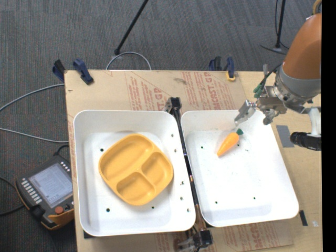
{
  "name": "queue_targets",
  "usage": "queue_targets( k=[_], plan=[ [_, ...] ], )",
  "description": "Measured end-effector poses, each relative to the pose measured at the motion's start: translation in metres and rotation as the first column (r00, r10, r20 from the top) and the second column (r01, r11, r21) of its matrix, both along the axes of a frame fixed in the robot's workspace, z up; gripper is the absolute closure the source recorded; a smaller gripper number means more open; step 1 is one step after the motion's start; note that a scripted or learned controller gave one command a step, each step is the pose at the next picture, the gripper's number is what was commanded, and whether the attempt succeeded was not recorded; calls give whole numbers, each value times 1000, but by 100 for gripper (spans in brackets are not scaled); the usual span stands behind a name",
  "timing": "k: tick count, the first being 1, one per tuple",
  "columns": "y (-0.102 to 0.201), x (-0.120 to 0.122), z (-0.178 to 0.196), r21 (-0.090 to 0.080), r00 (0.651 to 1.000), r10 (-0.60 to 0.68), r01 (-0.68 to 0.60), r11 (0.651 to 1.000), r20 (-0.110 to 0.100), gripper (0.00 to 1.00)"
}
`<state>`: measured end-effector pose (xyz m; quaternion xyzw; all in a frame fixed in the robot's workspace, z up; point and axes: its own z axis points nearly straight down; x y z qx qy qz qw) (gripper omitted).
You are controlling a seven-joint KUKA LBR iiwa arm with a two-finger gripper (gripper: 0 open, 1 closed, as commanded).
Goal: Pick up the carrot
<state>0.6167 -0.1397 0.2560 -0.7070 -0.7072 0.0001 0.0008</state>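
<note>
There, an orange carrot [229,143] with a green stub was seen tilted, below the spread, unladen gripper [256,113].

Grey arm [303,62] in from the right — tool [255,113] low, fingers spread apart.

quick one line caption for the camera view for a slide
Gripper open above the right bin, near the orange carrot; yellow divided plate in the left bin.
</note>
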Motion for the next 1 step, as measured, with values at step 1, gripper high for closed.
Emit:
queue_targets(
  k=[1],
  plan=[
    [10,22,-134,1,1000,2,-2,1000,-5,0]
  ],
)
